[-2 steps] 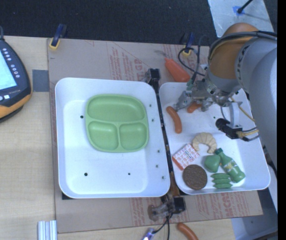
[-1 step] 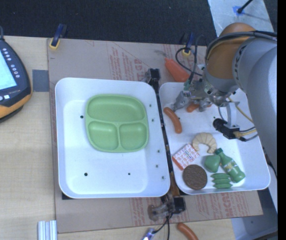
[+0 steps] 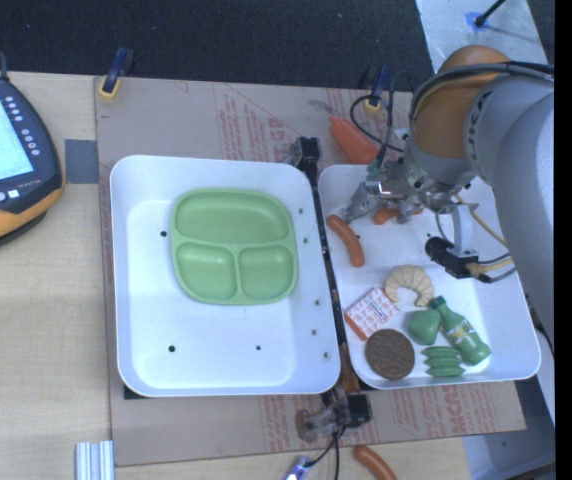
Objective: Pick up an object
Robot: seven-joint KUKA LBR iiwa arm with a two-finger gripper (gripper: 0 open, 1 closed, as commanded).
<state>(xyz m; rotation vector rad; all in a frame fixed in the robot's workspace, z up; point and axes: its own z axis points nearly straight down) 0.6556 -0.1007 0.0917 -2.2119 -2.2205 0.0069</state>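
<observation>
My gripper [image 3: 381, 206] is low over the far end of the right bin [image 3: 511, 363], below the grey wrist with its orange band [image 3: 466, 88]. A small orange-red item [image 3: 409, 209] lies right beside it, partly hidden. A brown sausage [image 3: 346, 240] lies just left of and below the gripper. Further toward the front are a croissant [image 3: 409, 283], a red-and-white packet [image 3: 371, 311], a round brown cookie [image 3: 390, 353], a green bottle [image 3: 463, 332], a green pepper [image 3: 423, 325] and a green pod [image 3: 444, 363].
The left bin [image 3: 146, 358] holds a green divided plate [image 3: 234, 245]. An orange carrot [image 3: 352, 140] lies outside the bins behind the right one. Another sausage [image 3: 378, 460] lies on the bench in front. A teach pendant [image 3: 6, 163] sits at far left.
</observation>
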